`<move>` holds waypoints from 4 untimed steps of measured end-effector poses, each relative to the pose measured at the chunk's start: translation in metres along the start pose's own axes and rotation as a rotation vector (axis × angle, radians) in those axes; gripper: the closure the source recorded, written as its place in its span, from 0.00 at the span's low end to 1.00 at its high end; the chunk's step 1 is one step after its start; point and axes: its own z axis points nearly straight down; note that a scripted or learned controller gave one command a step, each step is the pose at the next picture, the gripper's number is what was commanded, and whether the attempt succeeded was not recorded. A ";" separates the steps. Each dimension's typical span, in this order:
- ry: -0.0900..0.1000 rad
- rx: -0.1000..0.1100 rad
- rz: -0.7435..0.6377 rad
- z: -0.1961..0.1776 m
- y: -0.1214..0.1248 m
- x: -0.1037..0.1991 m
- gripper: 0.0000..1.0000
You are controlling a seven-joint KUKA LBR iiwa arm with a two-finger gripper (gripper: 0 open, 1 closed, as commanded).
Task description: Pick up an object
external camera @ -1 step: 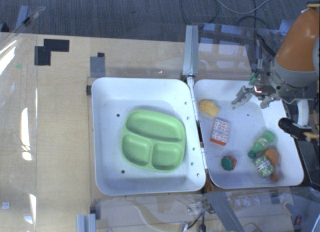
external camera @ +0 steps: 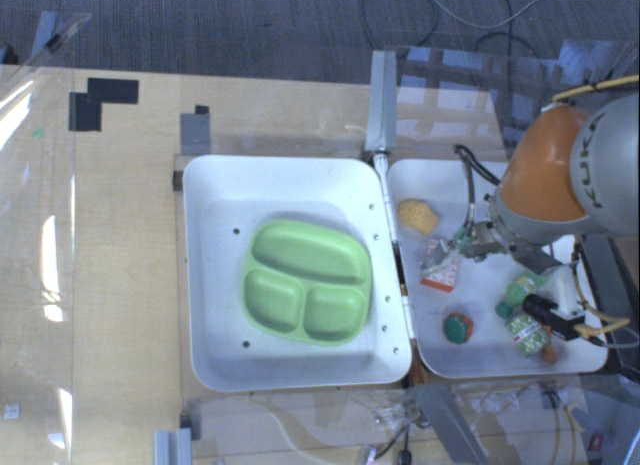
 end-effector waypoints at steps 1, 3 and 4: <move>0.002 -0.001 -0.060 0.007 0.011 0.003 0.00; -0.008 -0.020 -0.062 -0.008 0.017 0.002 0.00; 0.004 0.008 -0.125 0.013 -0.011 -0.008 0.00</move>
